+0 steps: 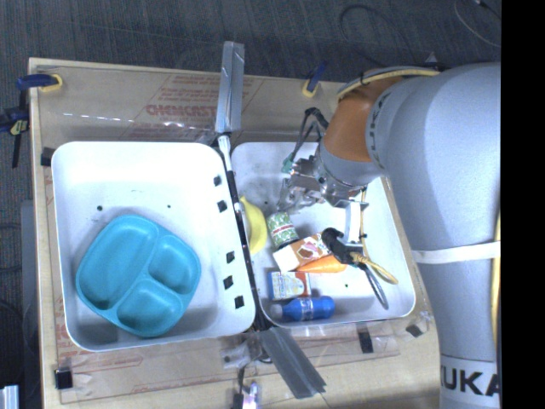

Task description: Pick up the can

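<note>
Likely the can (283,227) was stiff, light, slippery — best taken across its sides — but we could not tell if the gripper (297,192) was spread.

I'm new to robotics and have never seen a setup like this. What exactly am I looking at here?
One camera looks down at a slant on a bench with two shallow white bins. The big grey shape with the orange band is a robot arm reaching in from the right. Its gripper is over the right bin, close to the small green-labelled can it is meant to pick up. I cannot see it holding anything. Near the can lie a yellow item, a small carton and a blue bottle. The left bin holds a blue divided plate.
</note>
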